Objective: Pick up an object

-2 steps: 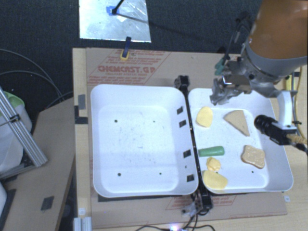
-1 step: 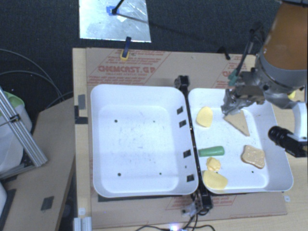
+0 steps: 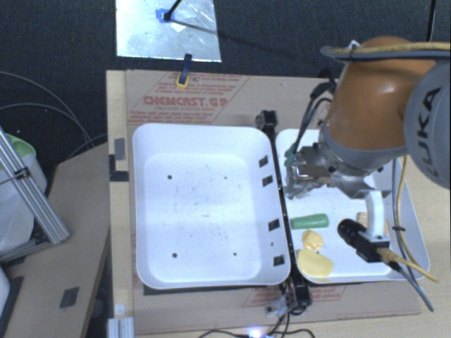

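Two white bins (image 3: 204, 139) sit on a cardboard-topped bench (image 3: 190, 97) over dark carpet (image 3: 56, 34).

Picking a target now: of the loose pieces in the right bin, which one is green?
The green stick, lying flat and roughly level near the divider. The two pieces below it, a small lumpy yellow piece and a larger pale yellow piece, are both yellow.

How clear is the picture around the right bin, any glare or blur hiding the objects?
Camera view: evenly lit, the green piece and yellow pieces are sharp; the arm blocks much of the right bin; the gripper area is cluttered; glare sits on the foil sheet.
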Robot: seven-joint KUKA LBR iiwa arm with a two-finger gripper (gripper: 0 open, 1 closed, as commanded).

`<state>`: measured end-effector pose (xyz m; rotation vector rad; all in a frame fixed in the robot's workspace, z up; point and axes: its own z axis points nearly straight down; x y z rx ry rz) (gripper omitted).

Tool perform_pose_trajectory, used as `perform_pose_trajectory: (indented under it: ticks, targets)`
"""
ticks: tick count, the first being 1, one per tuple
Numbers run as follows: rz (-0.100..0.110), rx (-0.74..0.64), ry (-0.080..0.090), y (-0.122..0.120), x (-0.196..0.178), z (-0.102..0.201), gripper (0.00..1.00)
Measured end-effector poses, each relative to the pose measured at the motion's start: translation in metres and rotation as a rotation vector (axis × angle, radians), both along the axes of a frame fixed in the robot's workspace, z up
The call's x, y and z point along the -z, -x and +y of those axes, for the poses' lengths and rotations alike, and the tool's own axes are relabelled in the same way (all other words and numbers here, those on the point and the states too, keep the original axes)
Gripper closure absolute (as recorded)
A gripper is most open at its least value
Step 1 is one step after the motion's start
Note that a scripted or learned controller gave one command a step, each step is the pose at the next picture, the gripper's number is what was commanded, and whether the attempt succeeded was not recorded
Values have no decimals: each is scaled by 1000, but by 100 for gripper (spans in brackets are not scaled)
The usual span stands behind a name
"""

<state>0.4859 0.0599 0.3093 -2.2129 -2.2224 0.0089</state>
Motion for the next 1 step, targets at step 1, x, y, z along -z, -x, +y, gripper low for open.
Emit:
perform_pose_trajectory:
  ticks: [1]
  targets:
    - [-25, -1, -4, -2, -133, 0, 100]
